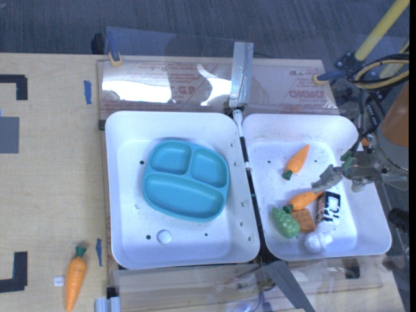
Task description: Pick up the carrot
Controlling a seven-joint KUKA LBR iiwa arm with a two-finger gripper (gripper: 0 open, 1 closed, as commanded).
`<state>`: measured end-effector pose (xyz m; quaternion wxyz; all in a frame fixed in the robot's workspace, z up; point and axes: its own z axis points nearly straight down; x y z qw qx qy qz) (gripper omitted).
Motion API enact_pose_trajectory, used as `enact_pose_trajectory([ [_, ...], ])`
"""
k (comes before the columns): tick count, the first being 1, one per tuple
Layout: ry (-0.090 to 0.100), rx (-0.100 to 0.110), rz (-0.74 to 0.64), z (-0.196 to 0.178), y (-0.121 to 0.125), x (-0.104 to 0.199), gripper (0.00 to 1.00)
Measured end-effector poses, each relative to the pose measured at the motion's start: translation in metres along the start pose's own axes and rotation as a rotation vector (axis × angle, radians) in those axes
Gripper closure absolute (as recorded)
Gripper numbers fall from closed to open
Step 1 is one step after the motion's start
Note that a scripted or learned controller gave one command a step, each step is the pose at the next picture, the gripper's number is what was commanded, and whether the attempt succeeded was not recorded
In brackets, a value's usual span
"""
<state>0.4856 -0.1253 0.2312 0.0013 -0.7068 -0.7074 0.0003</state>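
Note:
A small orange carrot [296, 160] with a green top lies in the right bin [370, 239], toward its back middle. A second orange carrot-like piece [303, 200] lies nearer the front, in a cluster of toys. My gripper [324, 178] reaches in from the right and hangs just above and to the right of that second piece, below and to the right of the first carrot. Nothing shows clearly in its grasp. A third carrot [75, 278] lies on the bench outside the bins, at the front left.
The cluster holds a green leafy toy [283, 221], an orange waffle-like block [305, 221], a white lump [317, 242] and a black-and-white piece [332, 208]. The left bin [123, 135] holds a blue divided plate [186, 179]. A metal divider [241, 77] stands behind the bins.

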Motion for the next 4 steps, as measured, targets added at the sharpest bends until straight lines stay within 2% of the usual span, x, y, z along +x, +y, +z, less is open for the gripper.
enact_pose_trajectory([
  [1, 0.0, 0.004, 0.425, 0.064, 0.036, 0.001, 0.0],
  [2, 0.0, -0.009, 0.551, 0.144, 0.104, 0.002, 0.0],
  [3, 0.0, -0.01, 0.548, 0.133, 0.104, 0.002, 1.0],
  [4, 0.0, 0.002, 0.357, 0.046, 0.139, 0.073, 1.0],
])
